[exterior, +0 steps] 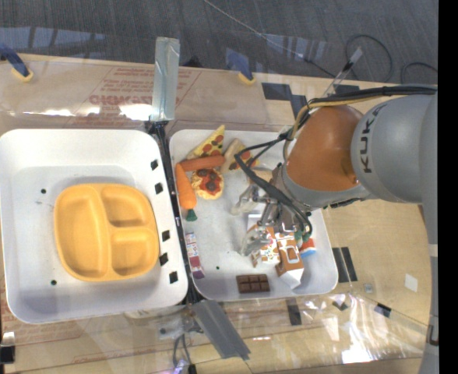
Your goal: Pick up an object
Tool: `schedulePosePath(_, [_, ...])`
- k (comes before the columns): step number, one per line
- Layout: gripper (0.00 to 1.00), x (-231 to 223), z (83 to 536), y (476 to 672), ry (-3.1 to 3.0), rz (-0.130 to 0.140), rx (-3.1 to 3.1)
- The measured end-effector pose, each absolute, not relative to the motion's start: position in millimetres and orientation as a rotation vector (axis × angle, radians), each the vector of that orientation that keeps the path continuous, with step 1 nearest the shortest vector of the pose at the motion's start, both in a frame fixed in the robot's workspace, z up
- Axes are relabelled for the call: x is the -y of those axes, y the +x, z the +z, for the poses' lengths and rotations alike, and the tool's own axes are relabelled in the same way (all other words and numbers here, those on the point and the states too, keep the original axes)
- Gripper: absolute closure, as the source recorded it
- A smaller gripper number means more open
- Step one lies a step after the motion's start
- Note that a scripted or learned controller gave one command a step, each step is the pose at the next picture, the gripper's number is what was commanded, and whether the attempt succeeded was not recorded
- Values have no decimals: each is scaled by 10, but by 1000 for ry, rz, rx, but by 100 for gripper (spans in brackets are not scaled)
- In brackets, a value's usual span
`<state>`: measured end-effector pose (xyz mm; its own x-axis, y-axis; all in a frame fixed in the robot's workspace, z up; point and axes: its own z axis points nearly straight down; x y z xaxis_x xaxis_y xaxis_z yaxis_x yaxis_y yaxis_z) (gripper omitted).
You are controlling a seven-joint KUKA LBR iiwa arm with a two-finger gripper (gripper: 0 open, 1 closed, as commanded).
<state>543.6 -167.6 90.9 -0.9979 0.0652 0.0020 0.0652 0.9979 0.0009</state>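
My gripper [249, 221] hangs low over the middle of the right bin [213, 275], below the orange wrist band. Its two silver fingers [242, 202] stand apart, open, and I see nothing between them. Just right of it lies a colourful small carton [288, 256], partly under the wrist. A brown chocolate bar [253, 284] lies near the bin's front wall. To the left of the gripper are an orange carrot [185, 187], a toy pizza piece with red dots [209, 181], a red sausage [202, 163] and a pizza slice [213, 142].
The left bin [26, 154] holds a yellow divided plate [104, 231]. A small label-like item [192, 249] lies against the right bin's left wall. The arm's grey body [392, 146] covers the right bin's right side, with cables trailing over its back.
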Motion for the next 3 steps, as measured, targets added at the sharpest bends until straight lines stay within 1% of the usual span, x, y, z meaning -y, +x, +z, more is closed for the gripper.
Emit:
schedulePosePath(1, [0, 1751, 932, 6023, -544, 0, 3098])
schedulePosePath(2, [0, 1881, 933, 5497, -698, -1, 3066])
schedulePosePath(3, [0, 1612, 922, 5025, -512, -1, 3101])
